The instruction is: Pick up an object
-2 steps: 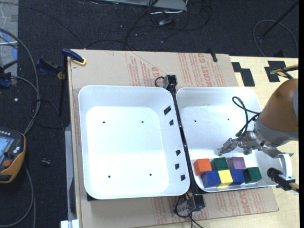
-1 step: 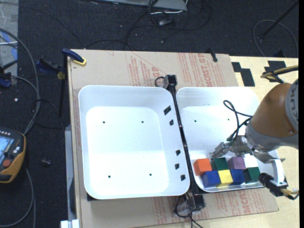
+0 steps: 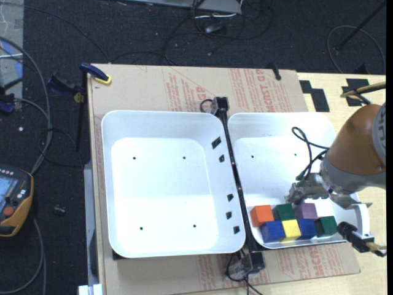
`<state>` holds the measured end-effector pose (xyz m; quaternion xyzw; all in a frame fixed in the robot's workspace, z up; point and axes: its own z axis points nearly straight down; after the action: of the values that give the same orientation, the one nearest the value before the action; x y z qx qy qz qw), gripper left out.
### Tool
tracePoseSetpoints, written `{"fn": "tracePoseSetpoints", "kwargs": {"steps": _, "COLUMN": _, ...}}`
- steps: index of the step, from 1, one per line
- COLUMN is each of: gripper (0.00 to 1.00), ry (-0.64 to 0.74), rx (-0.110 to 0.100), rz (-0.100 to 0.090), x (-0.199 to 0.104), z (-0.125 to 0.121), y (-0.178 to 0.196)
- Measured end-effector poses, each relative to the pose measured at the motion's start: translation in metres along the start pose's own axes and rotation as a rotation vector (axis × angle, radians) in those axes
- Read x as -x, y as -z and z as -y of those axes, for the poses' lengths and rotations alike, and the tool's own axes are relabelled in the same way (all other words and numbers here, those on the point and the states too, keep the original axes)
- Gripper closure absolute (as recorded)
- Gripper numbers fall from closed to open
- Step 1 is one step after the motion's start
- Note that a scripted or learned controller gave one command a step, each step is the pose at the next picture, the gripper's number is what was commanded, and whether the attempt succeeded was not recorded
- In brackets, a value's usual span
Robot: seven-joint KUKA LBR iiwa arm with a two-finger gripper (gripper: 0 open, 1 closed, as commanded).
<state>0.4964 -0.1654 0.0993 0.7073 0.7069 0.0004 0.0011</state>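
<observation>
Two shallow white bins sit side by side on the bench, which is covered with a brown cardboard sheet (image 3: 258, 91). The left bin (image 3: 116, 165) shows only its white floor and a few small dark dots. A black divider strip (image 3: 232, 171) runs between the bins where their rims meet. In the right bin (image 3: 270, 134), a cluster of small blocks is packed against the near edge, toward the near right corner: an orange block (image 3: 263, 214) at the left end, a blue block (image 3: 272, 230) just in front of it, a yellow block (image 3: 290, 228) beside the blue one, a dark green block (image 3: 284, 212) behind the yellow, a purple block (image 3: 307, 211) to the right of that, and another green block (image 3: 326, 225) at the right end. The gripper (image 3: 301, 192) hangs just behind the cluster, close over the dark green and purple blocks, and whether it is apart or together cannot be told. The arm (image 3: 359, 146) reaches in over the right bin's right edge.
</observation>
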Motion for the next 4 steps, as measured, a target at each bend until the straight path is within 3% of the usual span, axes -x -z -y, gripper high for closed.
{"fn": "tracePoseSetpoints", "kwargs": {"steps": 1, "gripper": 1.0, "ry": 0.002, "rx": 0.001, "rz": 0.0, "x": 0.0, "z": -0.036, "y": 0.029}}
{"fn": "tracePoseSetpoints", "kwargs": {"steps": 2, "gripper": 0.0, "ry": 0.001, "rx": -0.002, "rz": -0.001, "x": 0.0, "z": -0.035, "y": 0.028}}
{"fn": "tracePoseSetpoints", "kwargs": {"steps": 3, "gripper": 0.0, "ry": 0.002, "rx": -0.004, "rz": -0.001, "x": -0.02, "z": -0.033, "y": -0.012}}
{"fn": "tracePoseSetpoints", "kwargs": {"steps": 4, "gripper": 0.0, "ry": 0.001, "rx": -0.002, "rz": -0.001, "x": -0.018, "z": -0.024, "y": -0.011}}
